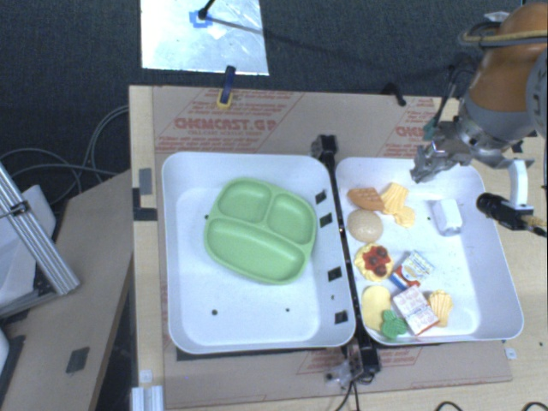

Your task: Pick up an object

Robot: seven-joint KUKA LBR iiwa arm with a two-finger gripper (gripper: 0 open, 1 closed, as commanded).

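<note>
Nearest me, toy food (396,268) lies piled in the right bin (488,272). My gripper (425,168) hangs over that bin's far edge, above the waffle (366,199) and yellow chips (396,202). It holds nothing I can see. Left of that bin, a green divided plate (259,229) sits in the other bin (184,229).

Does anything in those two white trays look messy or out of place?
Nothing is spilled or broken. The green plate lies slightly askew in the left bin; the toy foods sit in a loose jumble in the right bin.
</note>
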